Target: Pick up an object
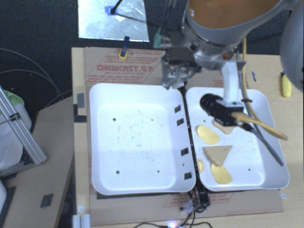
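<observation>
We see the gripper point(172, 82) over the far-left corner of the right bin point(254, 167), at its rim. Can't tell if the claw is spread or pressed together. Pickable items sit in that bin's left half: yellow oval point(207, 134), tan wedge point(217, 154) just behind it toward the near wall, second yellow oval point(221, 174) by the near wall.

Left bin point(133, 141) open, yellow pieces point(207, 135) crowding right bin point(251, 161)
</observation>
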